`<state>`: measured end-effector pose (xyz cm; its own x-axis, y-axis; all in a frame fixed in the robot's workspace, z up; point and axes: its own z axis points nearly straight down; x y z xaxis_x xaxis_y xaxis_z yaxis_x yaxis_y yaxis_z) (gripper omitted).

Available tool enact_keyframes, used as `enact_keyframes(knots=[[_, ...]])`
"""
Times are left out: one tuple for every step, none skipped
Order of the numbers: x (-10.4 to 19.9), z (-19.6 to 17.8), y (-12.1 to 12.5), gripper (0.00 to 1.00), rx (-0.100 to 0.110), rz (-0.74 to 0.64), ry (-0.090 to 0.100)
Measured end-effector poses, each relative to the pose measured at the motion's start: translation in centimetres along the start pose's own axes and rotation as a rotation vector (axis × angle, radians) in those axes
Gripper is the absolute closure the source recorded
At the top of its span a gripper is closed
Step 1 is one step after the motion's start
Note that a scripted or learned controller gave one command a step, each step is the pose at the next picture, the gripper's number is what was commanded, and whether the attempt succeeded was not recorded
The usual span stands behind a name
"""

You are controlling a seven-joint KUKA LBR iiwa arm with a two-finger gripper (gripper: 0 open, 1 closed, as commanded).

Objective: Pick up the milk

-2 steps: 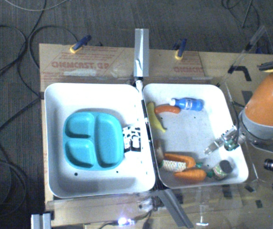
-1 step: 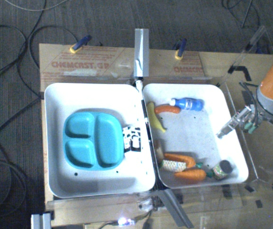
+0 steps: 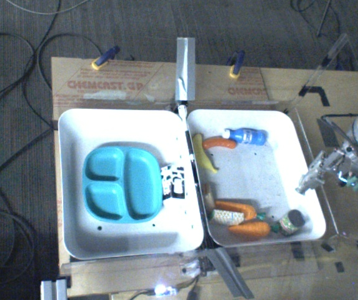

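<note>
The milk (image 3: 174,181) is a small white carton with black cow patches. It lies in the left bin (image 3: 72,167), wedged between the blue divided tray (image 3: 124,183) and the bin's right wall. My gripper (image 3: 308,181) hangs at the right rim of the right bin (image 3: 272,167), far to the right of the milk. Nothing shows in its grasp. The grey wrist reaches in from the right edge of the camera view.
The right bin holds a blue bottle (image 3: 247,135), an orange sausage (image 3: 219,144), a banana (image 3: 203,155), two carrots (image 3: 248,229), a corn cob (image 3: 227,216) and a dark can (image 3: 291,221). A metal post (image 3: 184,74) stands behind the two bins.
</note>
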<state>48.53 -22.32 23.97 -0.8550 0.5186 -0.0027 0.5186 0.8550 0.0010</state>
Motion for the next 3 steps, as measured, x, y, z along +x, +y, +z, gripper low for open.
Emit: enact_keyframes(knots=[[-0.1, -2.6, 0.1, 1.00, -0.001, -0.288, -0.002], [-0.1, -4.5, 0.1, 1.00, -0.001, -0.537, -0.002], [0.0, -4.5, 0.1, 0.00, -0.002, -0.538, -0.002]])
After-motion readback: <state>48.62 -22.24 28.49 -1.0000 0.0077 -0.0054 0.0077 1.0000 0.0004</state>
